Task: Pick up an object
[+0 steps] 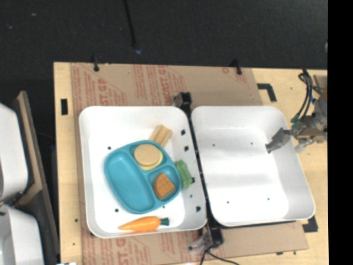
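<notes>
The left bin point(94, 148) holds a blue sectioned tray point(129, 184). On the tray lie a round tan biscuit point(148, 155) and a brown waffle square point(164, 186). A green piece point(183, 173) rests against the tray's right edge. A pale wooden block point(161, 134) lies just behind the tray, and an orange carrot point(142, 223) lies at the bin's front. My gripper point(276, 142) hangs over the right bin's point(242, 170) right rim, far from all these objects, with nothing seen in it.
The two bins meet at a dark divider point(194, 164) with clips at the back and front. Cables and the arm's wrist point(311, 123) crowd the right edge. Brown board point(138, 84) surrounds the bins.
</notes>
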`<state>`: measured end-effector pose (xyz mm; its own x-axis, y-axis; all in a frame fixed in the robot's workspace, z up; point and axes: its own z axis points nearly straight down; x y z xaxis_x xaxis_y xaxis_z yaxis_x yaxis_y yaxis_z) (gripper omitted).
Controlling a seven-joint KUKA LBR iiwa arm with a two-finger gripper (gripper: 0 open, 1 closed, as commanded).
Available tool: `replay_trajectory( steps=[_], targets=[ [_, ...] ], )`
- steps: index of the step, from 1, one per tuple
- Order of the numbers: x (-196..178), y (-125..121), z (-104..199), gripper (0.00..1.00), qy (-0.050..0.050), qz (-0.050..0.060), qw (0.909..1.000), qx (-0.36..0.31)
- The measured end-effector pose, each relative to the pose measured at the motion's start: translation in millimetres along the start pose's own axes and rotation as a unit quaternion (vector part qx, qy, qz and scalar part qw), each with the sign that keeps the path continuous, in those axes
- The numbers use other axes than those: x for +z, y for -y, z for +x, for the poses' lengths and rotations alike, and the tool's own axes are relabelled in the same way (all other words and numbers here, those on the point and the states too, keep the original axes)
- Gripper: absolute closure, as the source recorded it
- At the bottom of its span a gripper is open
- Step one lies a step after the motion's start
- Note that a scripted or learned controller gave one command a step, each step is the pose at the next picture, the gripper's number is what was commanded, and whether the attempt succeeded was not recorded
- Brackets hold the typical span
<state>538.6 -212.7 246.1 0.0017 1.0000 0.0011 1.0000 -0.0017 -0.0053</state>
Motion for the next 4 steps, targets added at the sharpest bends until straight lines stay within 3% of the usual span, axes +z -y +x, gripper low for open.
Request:
replay_trajectory(
  steps=[1,3,4],
  targets=[
    [-3,-1,0,0.00,0.001,-0.003,1.0000,-0.001],
    [119,8,1,0.00,0.000,0.000,1.0000,-0.001],
    [147,9,1,0.00,0.001,-0.002,1.0000,0.000]
  ],
)
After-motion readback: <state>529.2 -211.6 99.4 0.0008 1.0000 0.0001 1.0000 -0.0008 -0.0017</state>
